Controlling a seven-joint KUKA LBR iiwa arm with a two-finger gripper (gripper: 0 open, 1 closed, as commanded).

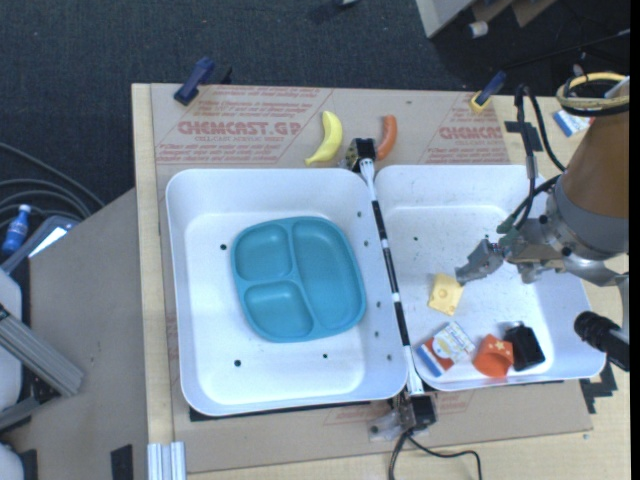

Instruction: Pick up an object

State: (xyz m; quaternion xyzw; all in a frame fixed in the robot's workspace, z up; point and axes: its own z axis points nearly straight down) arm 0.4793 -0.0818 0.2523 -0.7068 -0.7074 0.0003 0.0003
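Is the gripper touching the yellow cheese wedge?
Apart. The camera view shows bare white bin floor between the gripper and the yellow cheese wedge.

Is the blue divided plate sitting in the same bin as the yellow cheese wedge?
No: the blue divided plate lies in the left bin, while the yellow cheese wedge lies in the right bin.

Two white bins, one blue tray, four small objects.
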